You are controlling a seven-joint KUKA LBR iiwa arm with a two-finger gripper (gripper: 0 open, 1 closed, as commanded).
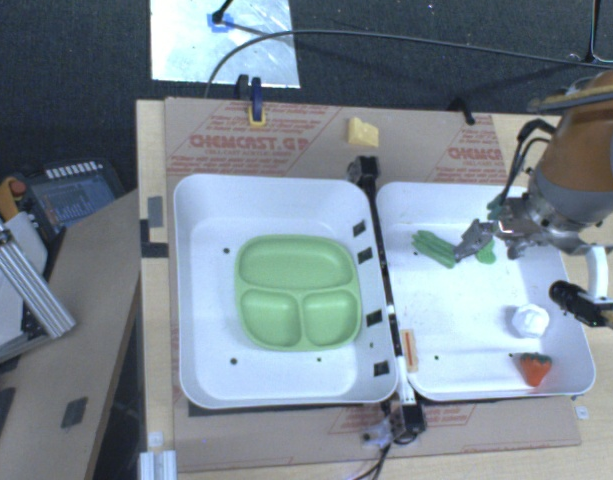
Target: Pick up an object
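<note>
while the gripper [478,240] hangs low in the right bin [456,368], it touches the green stick [434,248].
i cannot tell its grip. a green plate [294,292] sits in the left bin [206,268].

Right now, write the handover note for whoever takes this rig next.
End effector: low in the right bin, at the right end of the green stick-shaped object. Whether it has closed on anything cannot be told from this view.
Right bin things: the green stick-shaped object near the upper left, a small white object toward the right wall, a red strawberry-like object in the near right corner.
Left bin: a green divided plate in the middle.
Done: arm is down at the green object.
Left: confirm a grasp and lift; nothing is visibly raised yet.
</note>
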